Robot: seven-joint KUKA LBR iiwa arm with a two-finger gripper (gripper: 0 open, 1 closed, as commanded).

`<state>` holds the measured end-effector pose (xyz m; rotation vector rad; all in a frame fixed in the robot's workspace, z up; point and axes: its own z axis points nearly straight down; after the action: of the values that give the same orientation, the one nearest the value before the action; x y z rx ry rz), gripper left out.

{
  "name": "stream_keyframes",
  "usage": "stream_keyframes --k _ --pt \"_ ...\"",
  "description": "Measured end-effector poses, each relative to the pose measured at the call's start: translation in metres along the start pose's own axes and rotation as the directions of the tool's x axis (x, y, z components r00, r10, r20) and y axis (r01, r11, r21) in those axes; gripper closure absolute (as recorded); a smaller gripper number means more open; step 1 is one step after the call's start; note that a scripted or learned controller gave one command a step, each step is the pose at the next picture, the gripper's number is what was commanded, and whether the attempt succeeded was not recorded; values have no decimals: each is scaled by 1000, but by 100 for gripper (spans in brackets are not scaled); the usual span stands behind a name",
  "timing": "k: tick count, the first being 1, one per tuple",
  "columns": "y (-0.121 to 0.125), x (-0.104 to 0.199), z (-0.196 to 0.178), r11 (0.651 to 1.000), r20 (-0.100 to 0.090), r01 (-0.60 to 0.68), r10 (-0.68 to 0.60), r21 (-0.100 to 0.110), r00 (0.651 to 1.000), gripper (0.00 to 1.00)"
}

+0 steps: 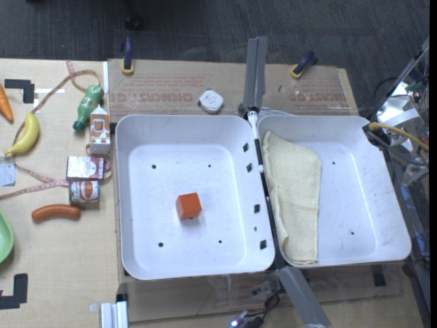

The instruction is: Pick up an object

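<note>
Seen from above at a slant, a dark grey carpeted floor [205, 12] ran behind a bench. Two shallow white bins sat side by side on brown cardboard [171, 91], which two blue-and-yellow clamps [127, 57] held at its far edge. A grey metal bar [256, 74] rose behind the seam between the bins.

The left bin [119, 183] held one small orange-red block [188, 206], just below its middle and apart from every wall. In the right bin [355, 183] a folded cream towel [295, 197] lay along the left wall.

A round white tape measure [212, 101] rested on the cardboard behind the left bin. To the left, a pale wooden table [41, 265] carried toy food: a banana [24, 135], a green bottle [89, 106], a small carton [100, 132], a can [85, 192] and a sausage [56, 213].

The cardboard bore red printing — upside down and too faint to read. The can's and carton's labels were too small to read.

The gripper's state could not be told.
</note>
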<state>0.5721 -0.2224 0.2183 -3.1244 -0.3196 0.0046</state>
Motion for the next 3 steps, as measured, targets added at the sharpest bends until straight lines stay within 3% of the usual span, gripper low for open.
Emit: stream_keyframes --k 1,2,3 --pt "-6 4 123 1000 -11 26 -26 6 1000 0" --pt "-6 -27 2 1000 0 2 -2 0 1000 0" --pt "-5 -27 -5 1000 4 3 -3 1 1000 100"
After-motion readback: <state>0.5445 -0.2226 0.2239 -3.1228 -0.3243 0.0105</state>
